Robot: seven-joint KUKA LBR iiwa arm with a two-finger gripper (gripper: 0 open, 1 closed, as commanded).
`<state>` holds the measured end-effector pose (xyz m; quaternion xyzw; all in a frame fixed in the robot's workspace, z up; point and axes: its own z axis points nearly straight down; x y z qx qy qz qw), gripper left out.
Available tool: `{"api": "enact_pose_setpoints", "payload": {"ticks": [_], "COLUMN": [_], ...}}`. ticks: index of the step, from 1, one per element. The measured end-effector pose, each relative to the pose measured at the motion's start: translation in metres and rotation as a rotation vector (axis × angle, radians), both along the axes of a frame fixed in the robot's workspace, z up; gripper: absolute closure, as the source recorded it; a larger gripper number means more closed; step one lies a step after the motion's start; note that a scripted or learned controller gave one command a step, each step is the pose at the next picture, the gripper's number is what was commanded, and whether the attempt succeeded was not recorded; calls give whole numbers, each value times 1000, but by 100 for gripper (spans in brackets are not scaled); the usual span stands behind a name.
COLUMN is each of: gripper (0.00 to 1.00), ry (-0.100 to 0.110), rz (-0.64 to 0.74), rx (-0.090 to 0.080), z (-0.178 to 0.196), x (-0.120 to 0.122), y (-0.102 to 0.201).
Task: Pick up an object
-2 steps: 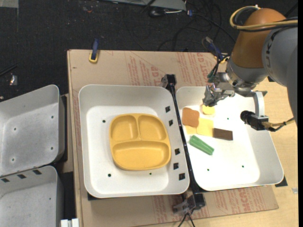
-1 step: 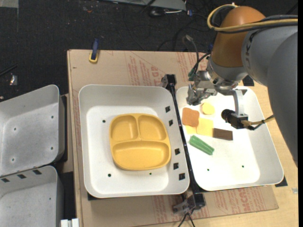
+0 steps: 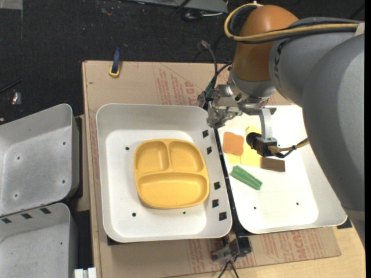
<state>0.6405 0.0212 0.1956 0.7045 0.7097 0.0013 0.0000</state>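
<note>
A flat orange square piece (image 3: 233,143) is seen in the right-hand shallow white bin (image 3: 290,204), close to that bin's left edge and in its rear half. Its right side is met by a flat pale yellow piece (image 3: 251,157), which is laid just beside it, toward the middle of the bin. A small dark brown block (image 3: 273,164) is found at the right of the pale yellow piece, touching or almost touching it. A green elongated piece (image 3: 246,177) is laid at a slant in front of the orange and yellow pieces, near the left edge and slightly apart from them. None of these four things is held.

The two-finger gripper (image 3: 219,117) is placed above the rear left corner of the right-hand bin, over the seam between the two bins, behind the orange piece. Whether it is open or closed cannot be told.

In the left-hand shallow white bin (image 3: 105,155), a yellow plastic divided plate (image 3: 171,173) is set flat near the centre, well apart from the gripper. Both bins are carried by a brown cardboard sheet with red print (image 3: 151,77); a blue and yellow clamp (image 3: 116,62) is fixed at its rear edge, near the left corner.
</note>
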Motion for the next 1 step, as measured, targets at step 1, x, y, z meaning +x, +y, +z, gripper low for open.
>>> {"api": "enact_pose_setpoints", "payload": {"ticks": [1], "gripper": [100], "ry": [-1], "rz": [1], "rx": [0], "z": [1], "x": [7], "y": [55]}}
